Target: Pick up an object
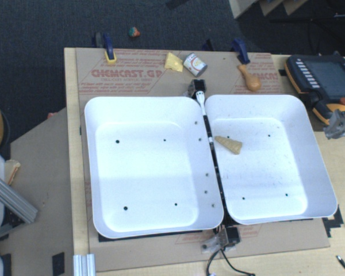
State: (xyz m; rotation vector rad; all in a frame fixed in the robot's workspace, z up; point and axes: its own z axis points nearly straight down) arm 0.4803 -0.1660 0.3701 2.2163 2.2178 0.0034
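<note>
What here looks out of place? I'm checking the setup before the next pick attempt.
Several items lie outside the bins on the board behind them: a yellow wedge, a small white box and a wooden piece. A small ball sits on the floor. One tan piece lies in the right bin.

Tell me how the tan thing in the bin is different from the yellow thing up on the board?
The tan wedge lies inside the right bin; the yellow piece lies outside both bins on the brown board. The tan wedge is longer and duller; the yellow piece is brighter and stubbier. Both are small.
</note>
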